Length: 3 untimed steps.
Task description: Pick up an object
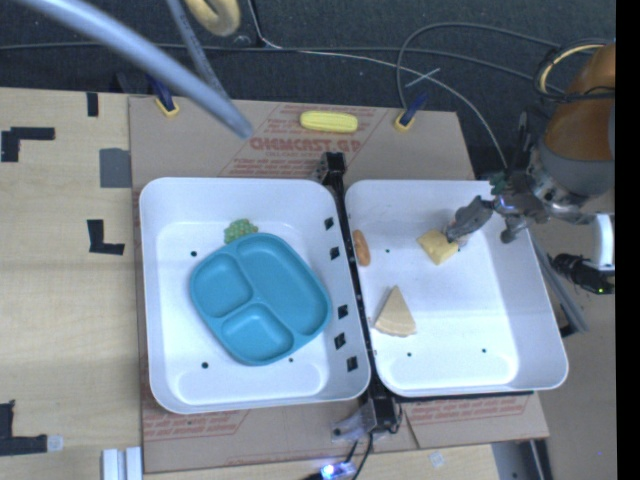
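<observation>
White bins: two shallow trays are sitting side by side on a cardboard sheet [300, 148], the left bin [165, 298] and the right bin [520, 318] meeting at a black clip seam.
Arm: it is reaching in from the right, its orange band [585, 118] showing above the wrist.
Gripper [465, 225]: it is hanging over the right bin's upper part, just beside a yellow block [438, 247]; whether its fingers are apart or together, I cannot tell.
Right bin contents: the yellow block is lying near the top, a pale cheese wedge [396, 314] is resting lower down, and a small orange piece [361, 248] is lying against the left wall.
Left bin contents: a blue divided plate [260, 298] is lying flat, with a green floret [239, 230] touching its upper edge.
Cardboard: a yellow corn cob [329, 122] is lying above the bins.
</observation>
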Each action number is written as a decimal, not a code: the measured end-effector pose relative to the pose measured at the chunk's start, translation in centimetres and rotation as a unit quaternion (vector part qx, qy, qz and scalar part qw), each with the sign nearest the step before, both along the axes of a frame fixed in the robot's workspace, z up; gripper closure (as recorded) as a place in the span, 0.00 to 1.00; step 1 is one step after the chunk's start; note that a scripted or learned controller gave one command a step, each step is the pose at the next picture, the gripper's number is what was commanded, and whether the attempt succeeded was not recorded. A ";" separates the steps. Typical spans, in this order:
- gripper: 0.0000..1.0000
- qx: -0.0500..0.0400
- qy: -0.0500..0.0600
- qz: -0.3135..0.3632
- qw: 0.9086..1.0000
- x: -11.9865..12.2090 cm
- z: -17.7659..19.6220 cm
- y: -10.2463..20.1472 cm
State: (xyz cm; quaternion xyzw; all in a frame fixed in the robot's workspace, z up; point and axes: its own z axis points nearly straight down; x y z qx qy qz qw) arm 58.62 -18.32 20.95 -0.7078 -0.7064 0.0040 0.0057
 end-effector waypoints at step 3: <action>0.00 -0.001 -0.004 0.002 1.000 -0.2 -8.5 0.9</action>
